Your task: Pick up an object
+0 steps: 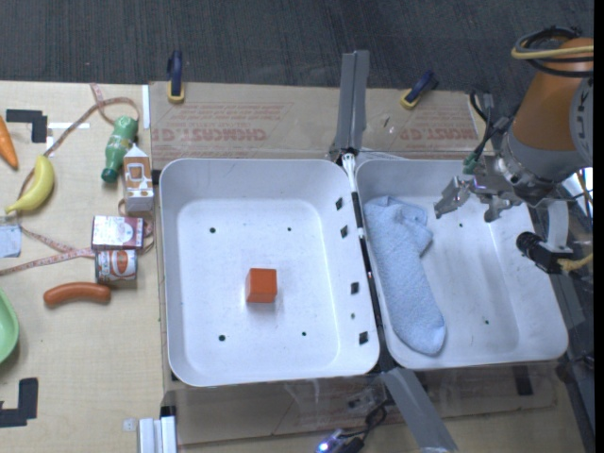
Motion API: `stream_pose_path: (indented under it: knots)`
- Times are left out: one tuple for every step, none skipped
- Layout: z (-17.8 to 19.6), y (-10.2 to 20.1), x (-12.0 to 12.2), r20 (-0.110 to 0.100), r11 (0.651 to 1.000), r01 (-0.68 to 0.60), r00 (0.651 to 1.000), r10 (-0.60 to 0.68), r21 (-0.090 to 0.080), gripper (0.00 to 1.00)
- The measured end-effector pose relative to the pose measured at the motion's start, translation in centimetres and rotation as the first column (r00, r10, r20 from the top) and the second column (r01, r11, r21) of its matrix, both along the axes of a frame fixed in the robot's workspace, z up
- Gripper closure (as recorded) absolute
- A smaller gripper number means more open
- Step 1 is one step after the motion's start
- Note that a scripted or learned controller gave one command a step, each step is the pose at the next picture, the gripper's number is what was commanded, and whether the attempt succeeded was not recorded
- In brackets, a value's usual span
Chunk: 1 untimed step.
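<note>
While the arm [552,111] reaches in from the right, its end effector [472,201] hovers over the back part of the right bin [510,347], with its two fingers [446,205] spread apart and nothing between them. A light blue cloth [406,272] lies along the left side of that bin, running from the back toward the front wall, just left of the end effector and apart from it. In the left bin [189,347] an orange cube [261,285] sits alone near the middle of the floor, well apart from the end effector. Both bins rest side by side on the counter [226,121], with a grey post [353,102] rising behind the seam where they meet. To the left of the bins lies a scatter of toy food: a banana [33,185], a carrot [8,144] at the edge, a green bottle [118,146], a small carton [138,182], a pink box [118,231], a can [117,265] and a sausage [77,294]. A blue clamp [175,74] and another clamp [417,89] grip the back edge.
</note>
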<state>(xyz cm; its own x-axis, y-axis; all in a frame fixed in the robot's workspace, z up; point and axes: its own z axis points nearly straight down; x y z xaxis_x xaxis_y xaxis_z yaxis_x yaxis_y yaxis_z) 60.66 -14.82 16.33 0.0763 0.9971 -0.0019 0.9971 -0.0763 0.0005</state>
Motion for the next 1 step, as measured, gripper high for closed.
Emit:
stream_pose_path:
  knots:
    - [-7.13, 0.55, -2.00, 0.000, 0.827, -0.562, 0.827, 0.562, 0.002, 0.00]
